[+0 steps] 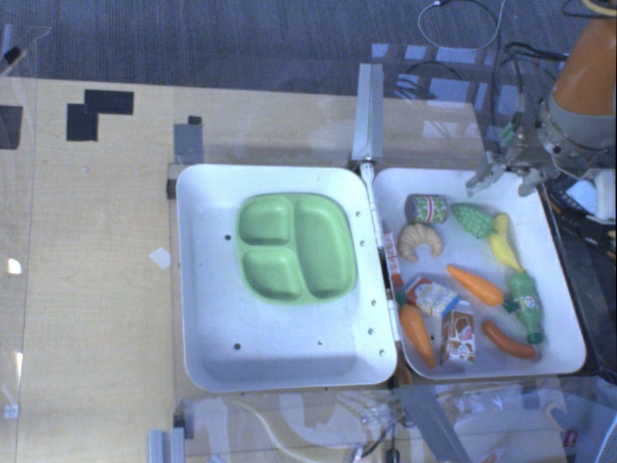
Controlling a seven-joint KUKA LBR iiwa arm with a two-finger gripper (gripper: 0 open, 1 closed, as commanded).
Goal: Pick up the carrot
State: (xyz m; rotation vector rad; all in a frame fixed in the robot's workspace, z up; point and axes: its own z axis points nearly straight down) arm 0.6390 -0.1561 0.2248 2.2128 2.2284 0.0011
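Note:
Two orange carrot-shaped pieces lie in the right bin (559, 287). One carrot (474, 285) rests slantwise near the middle, and a second carrot (416, 334) lies by the bin's front left wall. My gripper (503, 179) hangs above the bin's far right corner, well behind both carrots. Its fingers (481, 177) are spread open with nothing between them. The orange band of the arm (586, 70) rises above it at the upper right.
Around the carrots lie a can (426, 207), a croissant (421, 240), green corn (472, 220), a banana (503, 241), a green bottle (526, 307), a small carton (436, 297), a brown box (460, 338) and a sausage (508, 340). The left bin (207, 287) holds a green divided plate (294, 247).

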